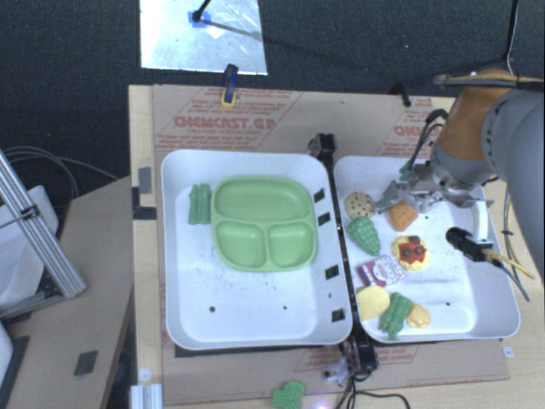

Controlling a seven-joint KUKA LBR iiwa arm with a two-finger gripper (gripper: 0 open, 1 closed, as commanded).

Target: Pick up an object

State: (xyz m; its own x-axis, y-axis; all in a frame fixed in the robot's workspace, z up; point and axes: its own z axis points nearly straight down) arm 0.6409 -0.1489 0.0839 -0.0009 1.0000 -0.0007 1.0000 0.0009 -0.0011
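Bench with two white bins side by side on a cardboard sheet. Left bin: one green tray with three compartments, lying flat near the middle; one bundle of green stalks just beside the tray's left edge. Right bin: a cookie near the upper left corner; an orange block just right of the cookie; a green cone below the cookie; a yellow tart with red topping below the orange block; a pink wrapper touching the tart's lower left; a yellow lump, a green sprig and a small yellow piece clustered at the bin's lower left. Arm: enters from the right, orange band above the wrist. Gripper: low over the right bin's upper part, directly above the orange block's upper edge; contact cannot be told, nor whether the tool is spread or closed. Outside the bins: a foil sheet at the top, a yellow clamp on the cardboard's far edge, a green toy at the near edge.
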